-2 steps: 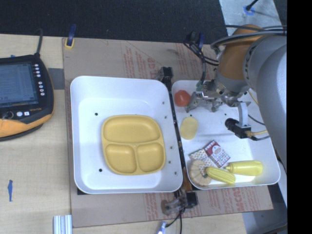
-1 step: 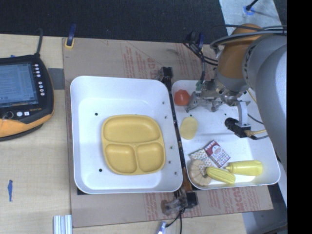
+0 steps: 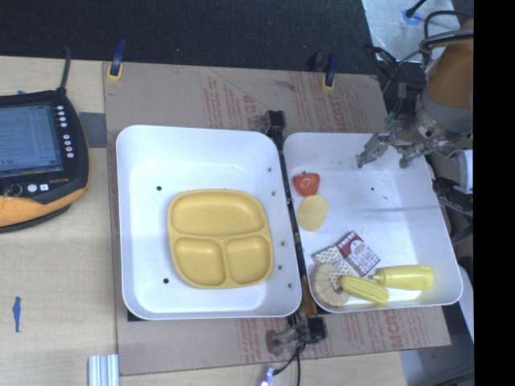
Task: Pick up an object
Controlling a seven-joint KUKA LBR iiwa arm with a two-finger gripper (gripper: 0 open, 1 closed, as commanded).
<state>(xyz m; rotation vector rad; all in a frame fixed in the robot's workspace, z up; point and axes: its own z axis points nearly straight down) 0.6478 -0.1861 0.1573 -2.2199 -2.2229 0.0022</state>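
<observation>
Metal pincer (image 3: 389, 153), fingers spread apart and holding nothing, above the right bin's (image 3: 418, 215) far edge. Well left of it: glossy red tomato (image 3: 306, 183), pale yellow disc (image 3: 312, 212). Nearer the viewer: smooth yellow bottle (image 3: 405, 277), ridged corn cob (image 3: 364, 289).

1 fixed camera looks down at a slant on 2 white bins (image 3: 129, 215).
</observation>
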